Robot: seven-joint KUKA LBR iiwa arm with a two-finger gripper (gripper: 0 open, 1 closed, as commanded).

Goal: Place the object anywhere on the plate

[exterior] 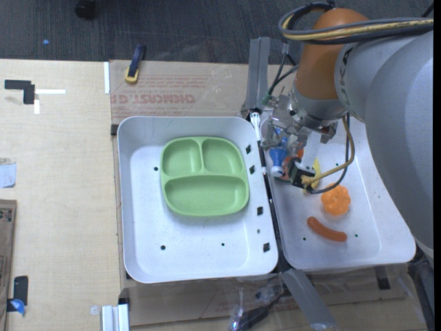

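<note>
Lying across the upper edge: dark grey carpeted floor (pixel 172 12). Occupying the left side: pale wooden bench top (pixel 55 185), bearing black and white tape marks (pixel 24 92). Resting near the bench's far edge: yellow-and-blue clamp (pixel 134 64) beside brown cardboard sheet (pixel 176 92) showing reversed red lettering.

I see the pale wooden table (pixel 55 185) carrying two shallow white bins side by side, the left bin (pixel 138 254) and the right bin (pixel 386 243). A brown cardboard sheet (pixel 179 88) lies behind them.

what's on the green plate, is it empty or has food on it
Empty. All three compartments of the green divided plate show bare green; the orange fruit and the sausage lie in the right bin.
</note>
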